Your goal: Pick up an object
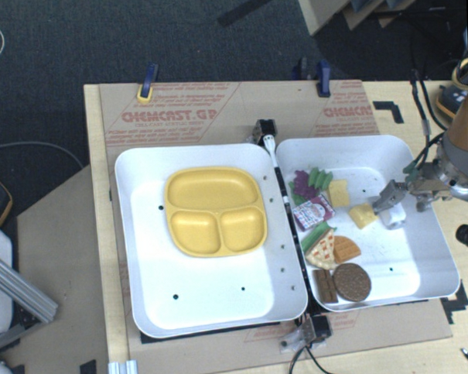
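Dark carpet runs around a brown board surface (215,106) that carries two shallow white bins side by side, with the left bin (146,302) at 9 o'clock of the right bin (431,267).

Nearest the tool is a small yellow cheese block (362,215), lying on the floor of the right bin near its middle. It sits just beside the tool (391,206), at about 8 o'clock from it, so close that the two look to be touching or nearly so. The block's long side runs roughly from 10 to 4 o'clock. Nothing can be seen between the fingers, and from this slant I cannot tell whether they stand apart or together.

My judgement is that the coming move turns on this small offset: the tool would need to shift a little toward 8 o'clock and straddle the block across its short side.

Moving outward, a second yellow cheese piece (339,192) lies at 10 o'clock of the first, near a green and purple vegetable cluster (310,183). A red and white packet (312,213) lies at 9 o'clock, well apart from the block. Toward 7 o'clock are a pizza slice (323,250) and an orange piece (346,249), then a round brown cookie (352,282) and a brown bar (325,285). None of these crowd the block, so the way to it looks open; the second cheese piece is the likeliest to be brushed.

A yellow divided plate (216,210) rests in the left bin, far from the action.
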Robot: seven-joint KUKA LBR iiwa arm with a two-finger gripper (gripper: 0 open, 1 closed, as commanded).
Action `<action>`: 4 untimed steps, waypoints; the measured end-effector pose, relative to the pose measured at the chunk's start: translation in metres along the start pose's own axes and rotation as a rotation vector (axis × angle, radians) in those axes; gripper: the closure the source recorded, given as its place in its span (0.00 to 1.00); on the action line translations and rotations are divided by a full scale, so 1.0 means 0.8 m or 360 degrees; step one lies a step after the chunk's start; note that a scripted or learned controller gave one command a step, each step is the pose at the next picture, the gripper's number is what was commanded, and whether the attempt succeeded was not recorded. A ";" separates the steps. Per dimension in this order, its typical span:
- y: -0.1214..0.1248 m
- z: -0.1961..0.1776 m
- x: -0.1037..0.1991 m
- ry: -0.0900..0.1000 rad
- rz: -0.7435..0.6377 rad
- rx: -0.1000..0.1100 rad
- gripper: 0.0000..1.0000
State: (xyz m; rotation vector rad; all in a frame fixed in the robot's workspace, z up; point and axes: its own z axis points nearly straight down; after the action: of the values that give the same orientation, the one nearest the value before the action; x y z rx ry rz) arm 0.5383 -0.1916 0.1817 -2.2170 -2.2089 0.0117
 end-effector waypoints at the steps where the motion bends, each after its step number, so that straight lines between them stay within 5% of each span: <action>1: 0.004 -0.010 0.000 -0.0006 -0.0006 -0.0023 0.00; 3: -0.006 0.124 0.001 -0.0003 -0.0006 -0.0017 0.00; 4: -0.005 0.108 0.000 -0.0006 -0.0004 -0.0023 1.00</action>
State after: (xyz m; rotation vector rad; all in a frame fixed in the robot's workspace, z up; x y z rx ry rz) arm 0.5330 -0.1912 0.0952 -2.2233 -2.2214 -0.0003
